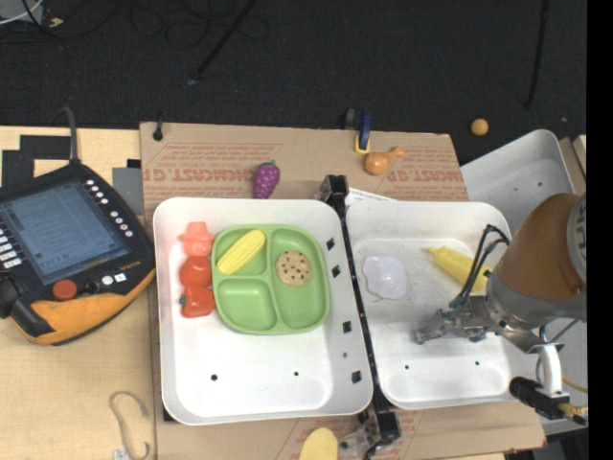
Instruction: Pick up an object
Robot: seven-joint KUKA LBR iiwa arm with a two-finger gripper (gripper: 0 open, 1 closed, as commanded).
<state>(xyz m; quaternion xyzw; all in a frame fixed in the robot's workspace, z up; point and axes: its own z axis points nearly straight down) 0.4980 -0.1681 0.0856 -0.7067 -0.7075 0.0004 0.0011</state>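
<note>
My gripper [433, 332] hangs low over the right bin [421, 396], near its middle, pointing left. Its grey tip lies just above the bin floor with nothing visibly in it. A clear, pale plastic object [386, 277] lies up and to the left of the tip, apart from it. Toward the bin's back right rests a yellow object [448, 260], partly hidden by the arm's cables. The left bin [249, 391] bears a green divided tray [271, 300] with a corn cob [238, 250] and a cookie [293, 268]. A red and orange toy [195, 271] lies left of the tray.
The arm's bulky grey body [541, 262] covers the right bin's right side. A purple grape toy [265, 178] and an orange pear-like toy [380, 161] lie on the cardboard behind the bins. A teach pendant [67, 242] sits at left. A yellow object [319, 444] lies in front.
</note>
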